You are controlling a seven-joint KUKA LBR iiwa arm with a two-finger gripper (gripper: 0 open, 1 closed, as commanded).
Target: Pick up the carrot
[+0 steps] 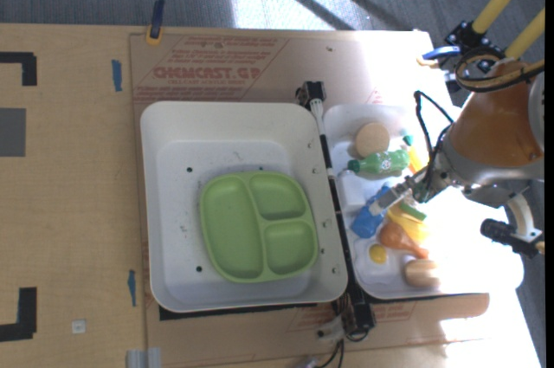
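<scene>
A grey robot arm with an orange band [489, 128] reaches from the right into the right-hand shallow white bin [450, 287] on the cardboard-covered table [69, 184], its pincer [409, 190] low among a crowd of toys. Whether the pincer is released or clenched cannot be told; glare washes out this side. The orange tapered toy carrot [403, 238] lies just near of the pincer, beside a blue plastic piece [368, 223] and a tan egg-shaped toy [421, 273]. A green plastic bottle [381, 163] lies farther back. The left bin holds a green divided plate [258, 224]. A clean pick probably calls for centring over the carrot's body, clear of its neighbours.
</scene>
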